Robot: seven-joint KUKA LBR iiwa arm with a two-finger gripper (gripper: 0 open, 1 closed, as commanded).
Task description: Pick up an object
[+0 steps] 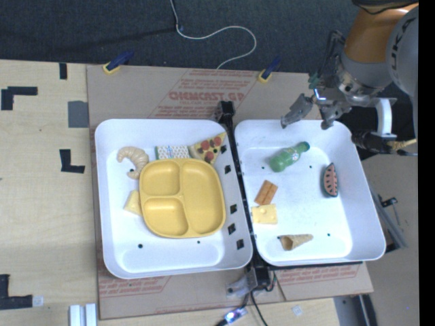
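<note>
Biggest thing here is the table, with two white bins on it side by side. The left bin is mostly taken up by a yellow tray, with a croissant and a pizza slice tucked around its far edge. The right bin is where the easy pickings are, everything loose and well apart. The arm comes in from the right, and the end effector hangs over the far rim of the right bin with its fingers spread open, nothing between them.

Closest candidate is the green bottle, lying on its side just below the end effector. Going down in size after that: a watermelon slice near the right wall, an orange wafer, a cheese block just beside it, and a cone near the front.

What could go wrong, I'd guess: the bottle is round and lying down, so if the fingers close along its length instead of across it, it'll probably roll or squirt out. The end effector is also right at the rim, so a straight drop could clip the wall. The wafer and cheese are flat and may be hard to get under. Nothing really blocks the bottle though.
</note>
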